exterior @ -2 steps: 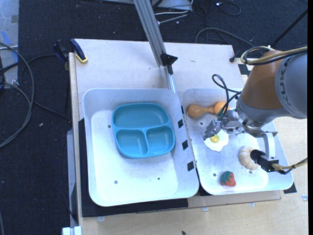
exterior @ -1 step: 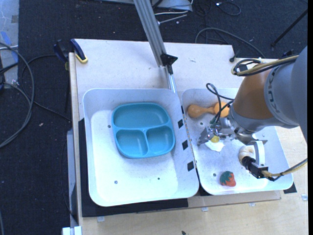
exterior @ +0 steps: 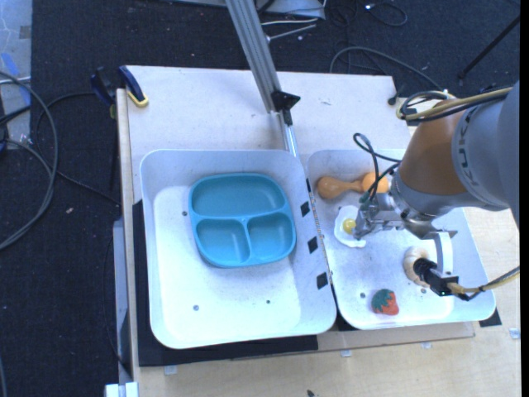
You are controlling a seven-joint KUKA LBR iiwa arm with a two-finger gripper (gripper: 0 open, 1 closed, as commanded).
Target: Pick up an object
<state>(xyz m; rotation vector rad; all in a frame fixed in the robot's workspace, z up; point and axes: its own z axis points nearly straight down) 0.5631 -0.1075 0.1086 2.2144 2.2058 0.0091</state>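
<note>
- The claw hangs over the fried egg in the right bin; its opening cannot be told.
- It should descend squarely and close under the egg's thin edge.

A pale bench stands on dark carpet. Black cables trail across the floor. A metal rail slants overhead.

I note the left bin holding a blue three-compartment plate, lying flat near its centre. A blue-and-yellow clamp sits at the bench's far left corner. Grey metal strut slants across the bench top.
</note>
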